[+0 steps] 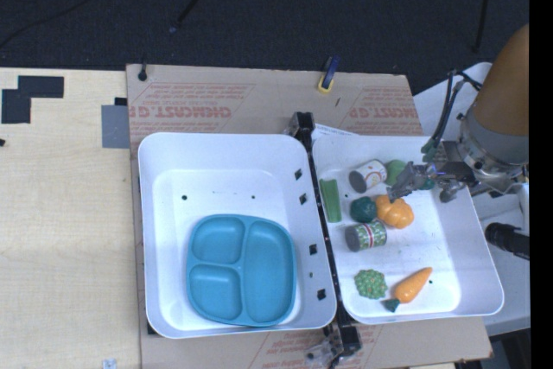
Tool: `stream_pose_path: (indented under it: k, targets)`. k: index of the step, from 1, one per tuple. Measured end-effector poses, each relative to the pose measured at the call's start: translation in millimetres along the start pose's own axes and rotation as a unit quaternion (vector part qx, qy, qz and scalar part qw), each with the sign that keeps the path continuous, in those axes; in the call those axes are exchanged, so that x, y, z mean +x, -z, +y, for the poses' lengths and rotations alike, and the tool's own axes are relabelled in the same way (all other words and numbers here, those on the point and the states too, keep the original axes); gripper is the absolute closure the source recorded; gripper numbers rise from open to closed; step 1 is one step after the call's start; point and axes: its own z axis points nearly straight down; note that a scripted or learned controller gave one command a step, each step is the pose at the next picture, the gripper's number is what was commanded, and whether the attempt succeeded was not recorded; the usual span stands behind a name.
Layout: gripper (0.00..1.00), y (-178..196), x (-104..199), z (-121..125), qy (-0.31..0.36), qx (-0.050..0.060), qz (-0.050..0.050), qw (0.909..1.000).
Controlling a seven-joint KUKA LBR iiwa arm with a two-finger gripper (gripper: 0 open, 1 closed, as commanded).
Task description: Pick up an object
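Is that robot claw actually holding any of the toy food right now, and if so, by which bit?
It cannot be told. The gripper sits low over the right bin beside the orange toy, but nothing visibly sits between its fingers.

Two white bins sit side by side: the left bin (164, 177) and the right bin (471, 272). One blue divided plate (242, 270) lies in the left. The right has two cans (369, 175) (370, 235), one carrot (411, 286), one broccoli (371, 283), one green stick (330, 198) and one orange fruit (396, 213).

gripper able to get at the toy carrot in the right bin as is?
Probably yes. The toy carrot lies on bare bin floor near the front of the right bin, apart from the green broccoli-like toy beside it, with nothing on top. The gripper sits further back, over the orange toy.
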Motion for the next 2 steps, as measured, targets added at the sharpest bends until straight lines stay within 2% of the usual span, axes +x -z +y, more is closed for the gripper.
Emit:
stream_pose_path:
  k: [1,2]
  targets:
    - [0.0,4.9,-0.2,1.8,0.001,-0.005,-0.001,1.0]
    - [0.0,-58.2,7.3,2.5,0.001,-0.001,0.0,1.0]
